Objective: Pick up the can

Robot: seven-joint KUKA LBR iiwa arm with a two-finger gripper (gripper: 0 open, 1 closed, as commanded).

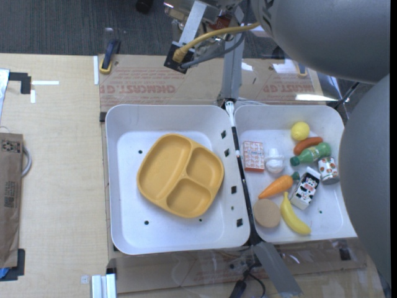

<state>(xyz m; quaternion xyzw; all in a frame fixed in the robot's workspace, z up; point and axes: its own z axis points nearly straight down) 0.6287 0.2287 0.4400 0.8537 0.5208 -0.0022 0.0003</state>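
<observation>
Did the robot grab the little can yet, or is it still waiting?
Nothing looks done yet. The can lies in the right bin, next to the green bottle and the milk carton, with nothing gripping it. The arm hangs high above the bins, away from the can. Left to do: come down over the can, close on it and lift it out.

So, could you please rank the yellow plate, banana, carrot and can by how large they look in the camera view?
1. yellow plate
2. banana and carrot, too alike to separate
3. can
</observation>
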